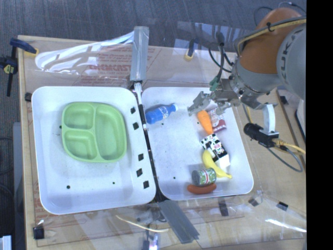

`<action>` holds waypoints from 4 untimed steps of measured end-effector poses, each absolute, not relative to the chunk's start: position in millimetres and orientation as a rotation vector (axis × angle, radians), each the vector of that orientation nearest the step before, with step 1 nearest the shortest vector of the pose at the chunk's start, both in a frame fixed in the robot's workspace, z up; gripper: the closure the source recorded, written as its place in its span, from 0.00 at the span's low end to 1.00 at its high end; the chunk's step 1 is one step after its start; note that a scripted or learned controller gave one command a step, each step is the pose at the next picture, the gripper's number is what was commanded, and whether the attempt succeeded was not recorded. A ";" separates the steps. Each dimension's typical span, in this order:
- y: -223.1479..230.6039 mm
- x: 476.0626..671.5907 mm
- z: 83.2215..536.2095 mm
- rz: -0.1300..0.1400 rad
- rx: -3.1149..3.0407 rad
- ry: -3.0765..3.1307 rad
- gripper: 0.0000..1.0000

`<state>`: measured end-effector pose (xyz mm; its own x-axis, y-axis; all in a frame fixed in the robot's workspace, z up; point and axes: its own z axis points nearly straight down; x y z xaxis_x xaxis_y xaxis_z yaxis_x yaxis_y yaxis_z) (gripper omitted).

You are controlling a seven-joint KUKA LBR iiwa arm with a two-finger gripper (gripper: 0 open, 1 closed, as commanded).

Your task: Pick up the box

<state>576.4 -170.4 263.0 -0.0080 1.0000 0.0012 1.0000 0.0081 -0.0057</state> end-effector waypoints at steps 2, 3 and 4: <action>-139.8 619.5 88.9 0.000 -2.030 -2.391 0.00; -142.7 651.6 90.1 0.001 -2.127 -2.305 0.00; -131.4 656.6 112.3 0.001 -2.317 -2.116 0.00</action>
<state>656.6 -131.4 112.3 0.0906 0.9959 0.0024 0.9959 -0.0905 -0.0035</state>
